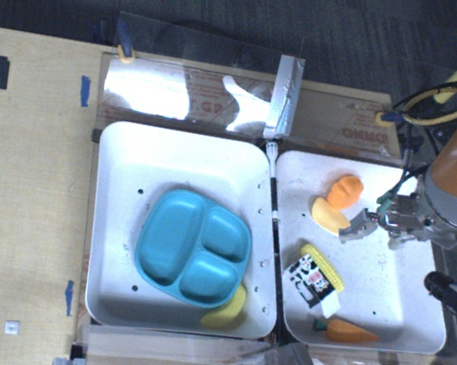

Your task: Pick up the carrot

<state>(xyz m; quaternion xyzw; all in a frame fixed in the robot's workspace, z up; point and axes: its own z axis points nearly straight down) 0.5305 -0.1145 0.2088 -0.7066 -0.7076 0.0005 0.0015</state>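
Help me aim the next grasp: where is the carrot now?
The carrot lies along the near edge of the right bin, just below the black-and-white card.

Robot lab: taped plywood bench (23, 189), two white bins (115, 203), loose cables (436, 102).

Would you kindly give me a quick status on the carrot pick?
Gripper low in right bin, beside yellow and orange toy food, nothing between fingers. Carrot lies at bin's near edge, untouched. Black-and-white box sits between them.
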